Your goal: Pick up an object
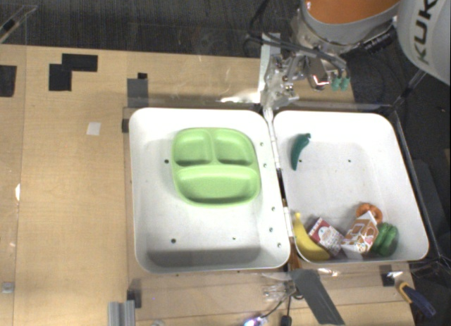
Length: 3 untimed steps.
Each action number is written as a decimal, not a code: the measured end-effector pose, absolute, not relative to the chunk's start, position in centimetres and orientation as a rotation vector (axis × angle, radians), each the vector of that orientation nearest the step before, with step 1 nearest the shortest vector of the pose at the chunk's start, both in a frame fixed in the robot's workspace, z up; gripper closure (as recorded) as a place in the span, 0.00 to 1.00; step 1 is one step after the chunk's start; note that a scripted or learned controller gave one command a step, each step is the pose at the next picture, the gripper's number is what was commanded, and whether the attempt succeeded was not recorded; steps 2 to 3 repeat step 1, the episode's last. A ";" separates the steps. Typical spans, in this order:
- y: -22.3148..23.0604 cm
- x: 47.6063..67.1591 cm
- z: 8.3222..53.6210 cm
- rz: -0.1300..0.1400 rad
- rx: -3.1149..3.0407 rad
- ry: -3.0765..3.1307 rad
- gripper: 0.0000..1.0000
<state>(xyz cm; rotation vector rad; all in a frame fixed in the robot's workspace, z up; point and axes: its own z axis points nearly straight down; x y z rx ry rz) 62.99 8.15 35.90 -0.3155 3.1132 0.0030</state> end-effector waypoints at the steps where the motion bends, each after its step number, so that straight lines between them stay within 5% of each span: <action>1: 8.8 66.5 37.4 0.002 -0.694 3.051 1.00; 3: 8.8 66.5 37.4 0.002 -0.694 3.051 1.00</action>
